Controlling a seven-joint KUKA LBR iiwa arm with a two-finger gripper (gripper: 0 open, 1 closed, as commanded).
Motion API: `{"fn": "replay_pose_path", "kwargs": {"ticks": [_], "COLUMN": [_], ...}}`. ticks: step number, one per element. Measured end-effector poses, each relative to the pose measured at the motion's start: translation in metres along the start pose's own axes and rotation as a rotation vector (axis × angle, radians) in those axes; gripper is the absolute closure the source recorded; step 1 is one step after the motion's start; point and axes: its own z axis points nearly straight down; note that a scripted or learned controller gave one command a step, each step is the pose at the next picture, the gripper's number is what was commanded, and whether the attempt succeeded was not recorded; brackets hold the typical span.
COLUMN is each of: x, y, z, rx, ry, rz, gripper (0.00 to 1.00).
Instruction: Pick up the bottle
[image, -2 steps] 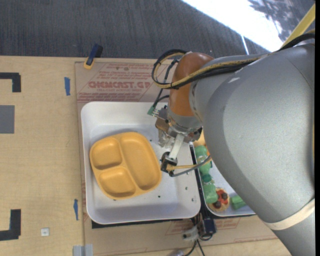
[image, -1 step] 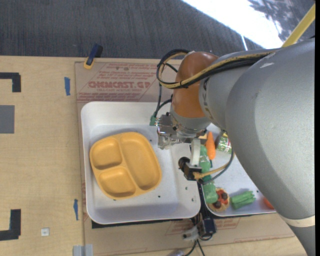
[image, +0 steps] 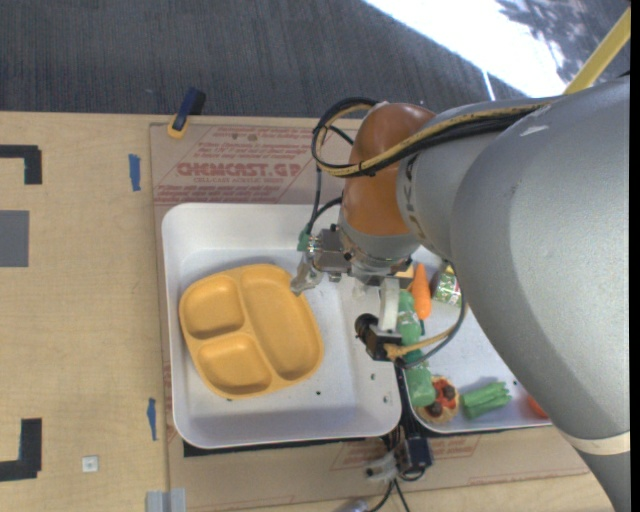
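A green, bottle-like object (image: 408, 322) lies at the left edge of the right bin (image: 480, 426), partly hidden under the arm; I cannot make out its whole shape. My gripper (image: 306, 270) hangs over the left bin (image: 176, 250), at the upper right rim of a yellow divided plate (image: 250, 325). It is to the left of the green object and apart from it. Nothing shows held in the gripper.
In the right bin lie an orange carrot-like piece (image: 421, 290), a green chunk (image: 485, 398), another green piece (image: 419, 386) and a yellowish item (image: 446, 286). The big grey arm covers most of that bin. Brown cardboard (image: 80, 300) surrounds the bins.
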Motion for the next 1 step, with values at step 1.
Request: {"fn": "replay_pose_path", "kwargs": {"ticks": [1], "x": [-0.0403], "y": [-0.055], "z": [-0.0563], "rx": [0.001], "ry": [-0.003], "rz": [0.401], "gripper": [0.0]}}
